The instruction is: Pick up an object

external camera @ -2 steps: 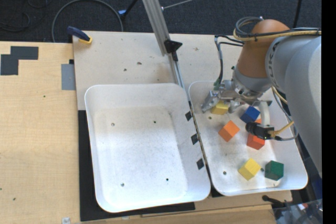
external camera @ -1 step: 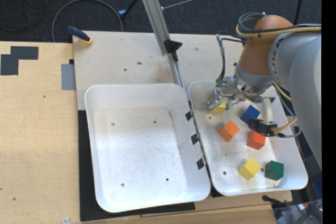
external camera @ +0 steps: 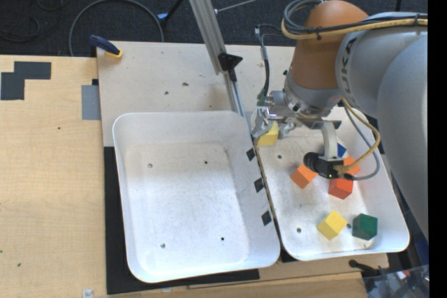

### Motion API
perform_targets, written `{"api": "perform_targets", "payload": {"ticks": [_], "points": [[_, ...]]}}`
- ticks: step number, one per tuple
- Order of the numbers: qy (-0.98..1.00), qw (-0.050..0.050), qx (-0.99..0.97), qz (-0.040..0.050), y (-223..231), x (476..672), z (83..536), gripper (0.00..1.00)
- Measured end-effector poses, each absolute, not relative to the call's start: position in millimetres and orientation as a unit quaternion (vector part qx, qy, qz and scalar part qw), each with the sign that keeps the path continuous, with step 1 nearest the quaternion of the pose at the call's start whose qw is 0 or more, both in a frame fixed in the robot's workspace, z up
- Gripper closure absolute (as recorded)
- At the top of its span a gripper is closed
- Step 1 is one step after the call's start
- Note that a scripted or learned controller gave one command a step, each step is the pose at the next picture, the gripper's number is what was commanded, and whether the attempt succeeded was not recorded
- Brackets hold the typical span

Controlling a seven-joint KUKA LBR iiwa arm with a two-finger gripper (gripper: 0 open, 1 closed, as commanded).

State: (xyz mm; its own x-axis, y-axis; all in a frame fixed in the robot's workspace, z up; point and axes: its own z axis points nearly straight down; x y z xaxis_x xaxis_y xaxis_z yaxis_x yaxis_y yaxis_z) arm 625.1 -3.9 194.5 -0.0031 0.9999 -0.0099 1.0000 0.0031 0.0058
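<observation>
Fingers of the gripper (external camera: 267,128) close on a small yellow block (external camera: 267,137), pinched between them above the far left corner of the right bin (external camera: 391,237), close to the wall it shares with the left bin (external camera: 126,150). Nearer the camera, on the right bin's floor, lie an orange cube (external camera: 303,176), a red cube (external camera: 341,188), a second yellow cube (external camera: 332,225) and a dark green cube (external camera: 364,226), the last two just beside each other. A blue piece (external camera: 341,149) peeks out behind the arm's cable. A slanted aluminium rail (external camera: 204,14) rises beyond the bins.
</observation>
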Motion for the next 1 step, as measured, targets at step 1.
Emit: {"api": "perform_targets", "payload": {"ticks": [1], "points": [[0.706, 0.012, 0.708, 0.0085, 9.3, 632.4, 201.1, 1.0]]}}
